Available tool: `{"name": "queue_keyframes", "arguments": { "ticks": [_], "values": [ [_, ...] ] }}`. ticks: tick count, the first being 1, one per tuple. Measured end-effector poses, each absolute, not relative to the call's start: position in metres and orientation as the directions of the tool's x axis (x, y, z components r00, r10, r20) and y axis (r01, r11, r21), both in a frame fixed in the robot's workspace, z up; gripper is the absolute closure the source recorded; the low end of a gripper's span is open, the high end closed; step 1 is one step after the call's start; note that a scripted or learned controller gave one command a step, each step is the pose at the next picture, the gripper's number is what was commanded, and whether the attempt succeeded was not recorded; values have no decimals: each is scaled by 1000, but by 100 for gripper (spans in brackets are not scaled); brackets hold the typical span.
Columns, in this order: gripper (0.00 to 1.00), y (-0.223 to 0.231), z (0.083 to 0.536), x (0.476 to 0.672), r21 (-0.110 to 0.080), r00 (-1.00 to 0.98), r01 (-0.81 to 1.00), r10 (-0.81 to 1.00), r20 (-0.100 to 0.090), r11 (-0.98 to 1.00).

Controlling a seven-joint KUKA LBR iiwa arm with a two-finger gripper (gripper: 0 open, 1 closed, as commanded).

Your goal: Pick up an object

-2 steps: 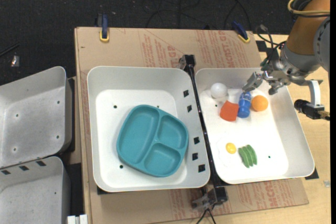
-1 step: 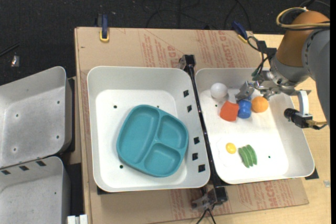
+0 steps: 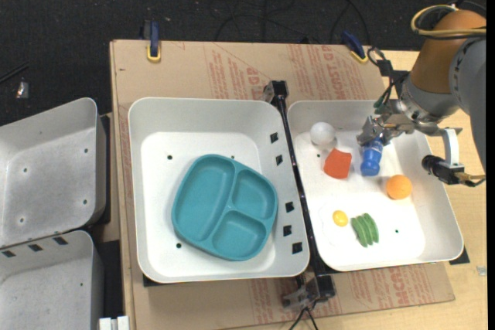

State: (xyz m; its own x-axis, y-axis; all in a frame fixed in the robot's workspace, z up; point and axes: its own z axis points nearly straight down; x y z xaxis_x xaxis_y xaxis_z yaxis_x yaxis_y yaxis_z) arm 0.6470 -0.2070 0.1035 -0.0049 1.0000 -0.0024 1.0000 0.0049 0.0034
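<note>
Reaching in from the right, the tool (image 3: 377, 133) hangs low over the right bin (image 3: 433, 243), directly above the blue object (image 3: 371, 159). Its dark fingers seem to touch the top of that blue piece, but they merge with it at this slant, so whether they are spread or pinching it cannot be told. Most of the arm is cut off by the right edge; its orange band (image 3: 445, 50) and grey wrist show.

Around the blue object, in the same bin, an orange-red block (image 3: 337, 164) sits just beside it to the left, a white ball (image 3: 322, 134) lies near the bin's far left corner, and an orange ball (image 3: 398, 187) rests close on the right. Nearer the camera lie a small yellow piece (image 3: 339, 218) and a green ridged item (image 3: 365, 229), side by side; their exact kind is hard to make out.

In the left bin (image 3: 147, 120) lies a teal divided plate (image 3: 224, 206) with three compartments.

Red printing runs across the brown board (image 3: 232, 62) on the tabletop under the bins, reversed or upside down and mostly covered, so no word can be read with confidence. Blue and yellow clamps (image 3: 153, 39) grip its far edge.
</note>
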Motion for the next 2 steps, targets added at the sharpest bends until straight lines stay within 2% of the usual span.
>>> {"name": "queue_keyframes", "arguments": {
  "ticks": [1, 2],
  "values": [
    [100, -209, 149, 642, 5, 1, 1000, 1000, -2, -1],
    [100, -203, 211, 648, 8, -3, 1000, 1000, -3, 3]
  ]
}}
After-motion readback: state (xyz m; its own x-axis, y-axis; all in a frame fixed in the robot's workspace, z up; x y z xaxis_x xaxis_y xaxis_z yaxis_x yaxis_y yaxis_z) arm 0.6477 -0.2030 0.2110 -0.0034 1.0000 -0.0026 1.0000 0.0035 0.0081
